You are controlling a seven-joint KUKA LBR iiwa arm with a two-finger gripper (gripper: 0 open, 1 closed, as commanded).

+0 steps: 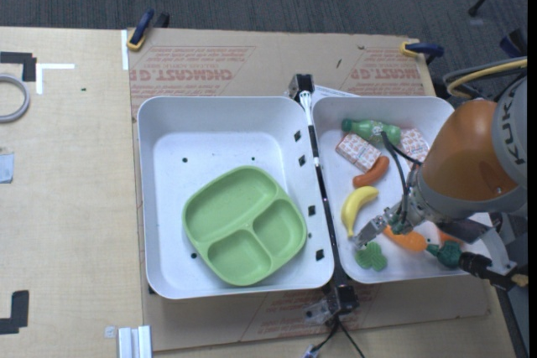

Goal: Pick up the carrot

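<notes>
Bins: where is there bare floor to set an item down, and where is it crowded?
The left bin has bare floor behind and left of the green tray. The right bin is crowded: banana, broccoli, carrot, sausage and the claw fill it.

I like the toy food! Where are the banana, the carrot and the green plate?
banana (358,209), camera view, middle of its curve.
carrot (410,241), camera view, orange body.
green plate (220,211), camera view, big compartment.

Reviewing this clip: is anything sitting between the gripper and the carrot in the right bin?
Nothing visible does. The gripper is down in the right bin, right beside the carrot's orange end. The banana lies just left of the gripper and the broccoli just below it, both off the path.
</notes>
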